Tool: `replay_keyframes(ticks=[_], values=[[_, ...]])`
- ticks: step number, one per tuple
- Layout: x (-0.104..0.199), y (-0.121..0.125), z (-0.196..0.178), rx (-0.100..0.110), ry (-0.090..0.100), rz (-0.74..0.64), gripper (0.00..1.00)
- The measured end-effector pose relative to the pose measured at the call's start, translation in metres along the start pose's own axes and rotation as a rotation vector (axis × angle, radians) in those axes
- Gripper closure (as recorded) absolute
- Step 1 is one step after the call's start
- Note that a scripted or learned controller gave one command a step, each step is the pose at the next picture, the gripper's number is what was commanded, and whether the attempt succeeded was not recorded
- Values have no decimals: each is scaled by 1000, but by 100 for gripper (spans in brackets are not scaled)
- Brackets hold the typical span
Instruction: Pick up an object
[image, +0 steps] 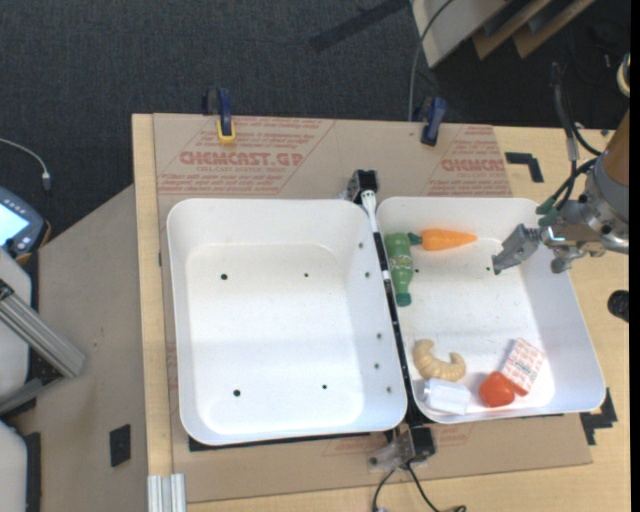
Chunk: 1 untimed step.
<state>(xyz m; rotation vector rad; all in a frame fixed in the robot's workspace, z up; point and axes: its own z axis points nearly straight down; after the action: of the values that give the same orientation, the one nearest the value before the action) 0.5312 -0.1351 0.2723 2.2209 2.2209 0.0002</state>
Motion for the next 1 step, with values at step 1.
replay_keyframes(ticks=[1], values=[[0,1,-11,-3,-1,-1,100]])
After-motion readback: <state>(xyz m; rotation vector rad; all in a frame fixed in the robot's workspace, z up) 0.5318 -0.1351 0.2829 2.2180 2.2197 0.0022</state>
